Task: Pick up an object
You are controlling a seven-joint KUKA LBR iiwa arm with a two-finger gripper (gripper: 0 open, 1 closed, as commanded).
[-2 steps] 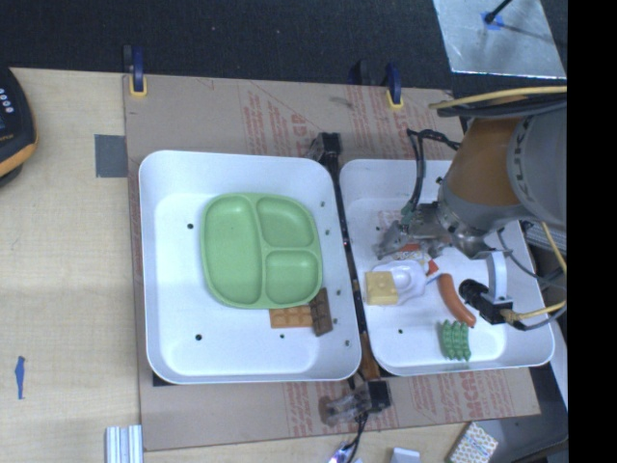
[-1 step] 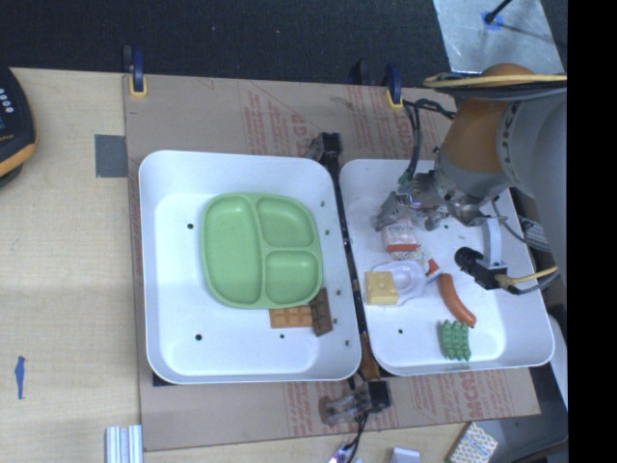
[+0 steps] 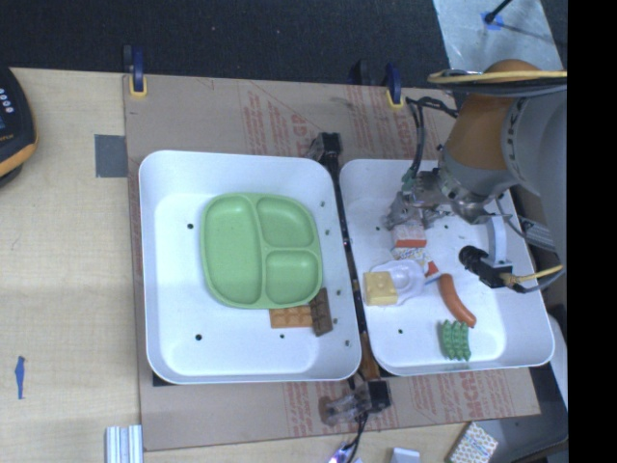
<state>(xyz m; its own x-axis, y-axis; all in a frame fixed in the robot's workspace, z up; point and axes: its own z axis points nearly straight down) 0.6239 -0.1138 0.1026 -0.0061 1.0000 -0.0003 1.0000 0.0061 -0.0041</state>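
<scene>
The likeliest target is the small white-and-red packet point(image 3: 410, 242) lying in the right bin point(image 3: 511, 350), toward its far half, just below the gripper point(image 3: 416, 210). The gripper hangs low over that spot, close to the packet or touching it; whether it is apart or together cannot be told from this slant. Nothing is seen held.

To do the pick well, the arm should come down straight over the packet's middle and close across its narrow side, since a yellow block point(image 3: 380, 287) and a clear wrapper point(image 3: 405, 278) lie just beside it and could be dragged along. An orange sausage point(image 3: 456, 300) and a green toy point(image 3: 454, 340) lie nearer the bin's front, well apart from the packet.

The left bin point(image 3: 164, 258) holds a green divided plate point(image 3: 260, 249) with a brown brick point(image 3: 301, 314) touching its front edge. Both bins sit on a cardboard sheet point(image 3: 241, 114) clamped to a pale wooden bench point(image 3: 58, 287).
</scene>
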